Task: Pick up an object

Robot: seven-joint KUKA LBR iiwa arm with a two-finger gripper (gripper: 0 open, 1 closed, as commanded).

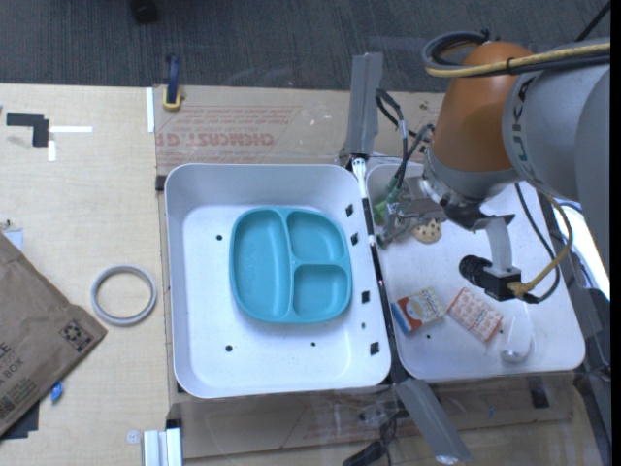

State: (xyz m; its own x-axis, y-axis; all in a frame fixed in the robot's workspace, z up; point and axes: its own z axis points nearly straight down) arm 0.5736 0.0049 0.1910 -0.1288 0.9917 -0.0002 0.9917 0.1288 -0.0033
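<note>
Where two shallow white bins sit side by side on a wooden bench, the left bin [184,289] holds a teal divided plate [290,264] with three compartments, lying flat near its middle. The right bin [558,343] touches the left bin along a shared edge. A grey robot arm [568,115] with an orange band [477,105] above its wrist reaches in over the far half of the right bin. Its gripper [408,212] hangs low just beside the shared edge, at the far corner of the right bin, amid wires and dark fittings; from here I cannot tell how its jaws stand, or whether anything is between them. A round, speckled, cookie-like piece [425,229] lies just beside the gripper. Nearer the front of the right bin lie a small red and white packet [419,311], then a pinkish patterned packet [475,314] just beside it, and a pale rounded object [515,343] close to the front rim. To the left of the left bin, on the bare bench, lies a grey tape ring [124,293], and a brown cardboard box [34,333] sits beyond that at the bench edge. Behind the left bin lies a flattened cardboard sheet [252,129] with red lettering.
</note>
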